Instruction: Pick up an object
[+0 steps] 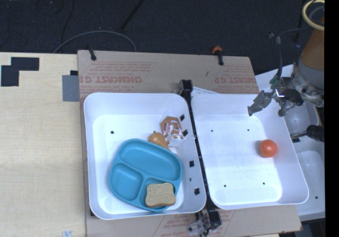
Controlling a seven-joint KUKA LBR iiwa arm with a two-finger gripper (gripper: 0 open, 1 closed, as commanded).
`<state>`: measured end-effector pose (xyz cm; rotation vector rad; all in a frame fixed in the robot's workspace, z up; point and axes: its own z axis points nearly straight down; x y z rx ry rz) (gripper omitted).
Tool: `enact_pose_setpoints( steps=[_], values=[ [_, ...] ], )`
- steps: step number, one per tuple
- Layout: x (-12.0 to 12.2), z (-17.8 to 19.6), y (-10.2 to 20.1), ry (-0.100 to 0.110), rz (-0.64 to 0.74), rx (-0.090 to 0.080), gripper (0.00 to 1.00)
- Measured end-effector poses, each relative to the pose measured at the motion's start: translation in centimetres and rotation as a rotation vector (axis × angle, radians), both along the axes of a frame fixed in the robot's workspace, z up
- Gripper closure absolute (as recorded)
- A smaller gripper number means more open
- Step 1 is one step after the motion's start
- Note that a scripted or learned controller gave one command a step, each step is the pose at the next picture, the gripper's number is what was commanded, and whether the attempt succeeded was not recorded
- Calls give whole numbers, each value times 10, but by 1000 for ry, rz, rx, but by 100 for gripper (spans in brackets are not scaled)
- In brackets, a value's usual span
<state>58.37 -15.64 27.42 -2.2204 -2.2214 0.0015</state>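
Your tool hangs over the top right corner of the right bin. Its two fingers stand wide apart with nothing between them, which suits a tool waiting to come down on a target.

Take the right bin as your landmark. Inside it, near its right wall and below the tool, lies one orange ball, apart from the fingers and with bare floor around it. I judge it the easiest thing to pick, since nothing crowds it.

Just left of the right bin, touching it along the shared edge, is the left bin, so you have two bins. It holds one blue divided plate with one slice of bread in its lower compartment. Above the plate lie one small orange-brown item and one crumpled wrapper, tight together and harder to grasp.
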Motion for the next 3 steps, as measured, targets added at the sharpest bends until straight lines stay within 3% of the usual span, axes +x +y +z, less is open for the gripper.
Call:
enact_pose_setpoints(
  steps=[3],
  values=[
    [-6,-173,4,7,0,3,0]
  ],
)
